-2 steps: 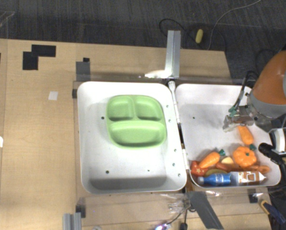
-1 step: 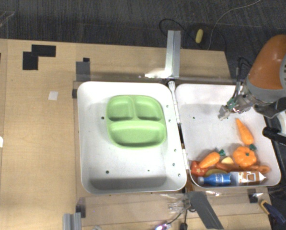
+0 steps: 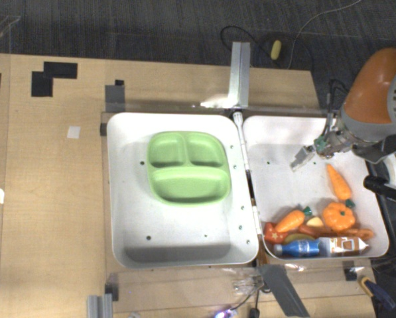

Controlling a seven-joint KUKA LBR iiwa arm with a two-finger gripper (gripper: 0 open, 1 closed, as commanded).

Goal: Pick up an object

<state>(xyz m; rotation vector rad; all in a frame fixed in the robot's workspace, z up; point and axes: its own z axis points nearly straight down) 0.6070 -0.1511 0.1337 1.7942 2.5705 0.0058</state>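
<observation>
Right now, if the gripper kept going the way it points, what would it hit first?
The gripper points down and toward the left bin, over a bare patch of the right bin's floor. It would probably meet that floor first; its height above it is unclear.

A robot arm (image 3: 377, 105) at the right of the camera view. Its largest visible part is a rounded, dome-like orange band with a smooth, slightly glossy finish. Beside and below the orange, the casing is pale grey, curved and plain. Under that sits a darker grey and black wrist section with blocky shapes. From it extends a small gripper (image 3: 302, 156) made of thin, light grey metal parts, with a tiny speck of green and dark fittings at its base.
</observation>
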